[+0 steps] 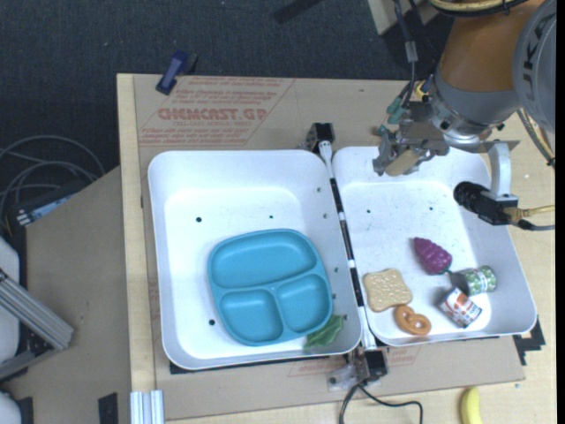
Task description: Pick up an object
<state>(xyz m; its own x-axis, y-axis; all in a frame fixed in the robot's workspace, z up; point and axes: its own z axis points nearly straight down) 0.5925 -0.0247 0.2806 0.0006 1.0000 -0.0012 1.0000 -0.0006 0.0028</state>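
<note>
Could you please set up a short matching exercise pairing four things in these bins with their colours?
Things:
1. divided plate
2. grape bunch
3. slice of bread
4. leafy item

Colours:
A. purple
B. green
C. light blue
D. tan

Pairs: 1-C, 2-A, 3-D, 4-B

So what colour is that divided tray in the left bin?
Light blue; the divided tray shows clearly in the camera view.
</note>
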